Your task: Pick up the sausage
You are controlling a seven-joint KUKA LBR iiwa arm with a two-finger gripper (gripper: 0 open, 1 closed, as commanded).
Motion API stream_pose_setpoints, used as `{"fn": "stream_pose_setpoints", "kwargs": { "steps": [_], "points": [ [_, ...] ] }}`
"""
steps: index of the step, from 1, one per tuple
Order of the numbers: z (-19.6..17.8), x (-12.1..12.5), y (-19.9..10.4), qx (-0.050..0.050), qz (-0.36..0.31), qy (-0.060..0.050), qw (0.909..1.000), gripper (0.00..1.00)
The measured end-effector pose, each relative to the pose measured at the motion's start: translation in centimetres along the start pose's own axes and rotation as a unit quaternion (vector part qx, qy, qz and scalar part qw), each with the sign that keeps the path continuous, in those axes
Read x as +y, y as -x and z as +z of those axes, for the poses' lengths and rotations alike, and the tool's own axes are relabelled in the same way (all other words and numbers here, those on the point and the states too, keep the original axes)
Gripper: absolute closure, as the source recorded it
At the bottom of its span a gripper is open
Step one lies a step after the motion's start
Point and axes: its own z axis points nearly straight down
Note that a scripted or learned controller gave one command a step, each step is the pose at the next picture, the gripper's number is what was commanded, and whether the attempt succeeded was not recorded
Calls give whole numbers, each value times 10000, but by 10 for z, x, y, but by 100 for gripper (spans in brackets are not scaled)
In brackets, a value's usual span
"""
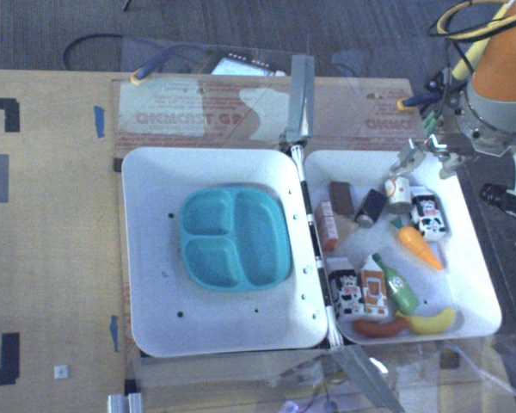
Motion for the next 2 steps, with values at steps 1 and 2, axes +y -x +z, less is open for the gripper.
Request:
{"fn": "stream_pose_setpoints", "kwargs": {
  "steps": [1,2],
  "points": [
    [58,-17,28,-1,-833,6,9965,0],
    [117,-5,-35,1,-799,17,9968,0]
  ]
}}
